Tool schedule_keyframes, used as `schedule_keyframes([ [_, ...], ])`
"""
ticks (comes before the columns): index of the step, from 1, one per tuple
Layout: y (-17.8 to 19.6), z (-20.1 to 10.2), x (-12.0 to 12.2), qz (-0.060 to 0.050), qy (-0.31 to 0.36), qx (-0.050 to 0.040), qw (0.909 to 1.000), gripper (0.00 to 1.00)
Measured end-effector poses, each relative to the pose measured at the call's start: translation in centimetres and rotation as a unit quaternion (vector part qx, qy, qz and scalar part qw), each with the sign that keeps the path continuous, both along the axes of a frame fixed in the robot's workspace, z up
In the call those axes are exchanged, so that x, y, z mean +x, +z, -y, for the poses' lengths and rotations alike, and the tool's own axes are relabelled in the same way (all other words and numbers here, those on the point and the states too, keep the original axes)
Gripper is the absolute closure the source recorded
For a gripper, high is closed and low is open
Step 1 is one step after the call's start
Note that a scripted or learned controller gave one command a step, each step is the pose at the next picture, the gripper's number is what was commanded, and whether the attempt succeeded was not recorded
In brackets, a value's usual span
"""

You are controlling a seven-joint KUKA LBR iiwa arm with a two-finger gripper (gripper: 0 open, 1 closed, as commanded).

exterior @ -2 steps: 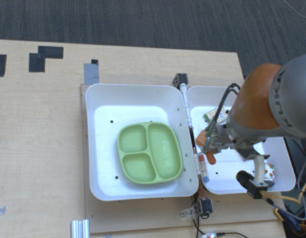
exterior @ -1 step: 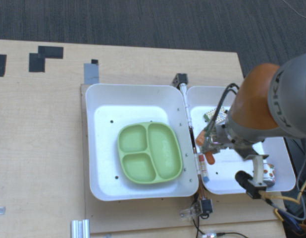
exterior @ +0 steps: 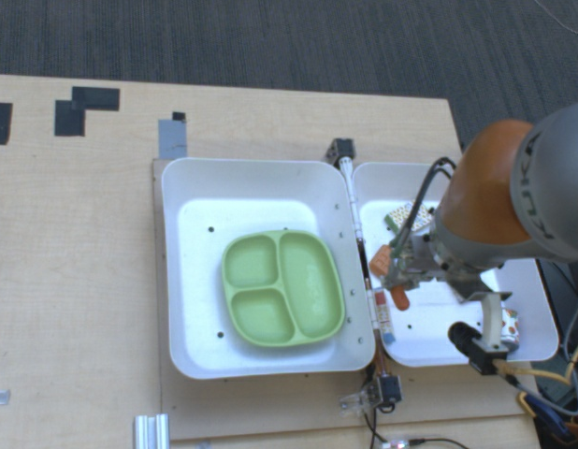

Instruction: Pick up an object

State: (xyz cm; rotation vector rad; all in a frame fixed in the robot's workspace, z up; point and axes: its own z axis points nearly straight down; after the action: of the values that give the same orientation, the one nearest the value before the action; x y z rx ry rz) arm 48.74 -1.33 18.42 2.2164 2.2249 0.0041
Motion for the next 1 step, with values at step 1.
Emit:
schedule_keyframes([
  [1, 0.00, -0.13, 0.00, 0.000, 0.001, 0.0003, 1.0000, 1.00],
])
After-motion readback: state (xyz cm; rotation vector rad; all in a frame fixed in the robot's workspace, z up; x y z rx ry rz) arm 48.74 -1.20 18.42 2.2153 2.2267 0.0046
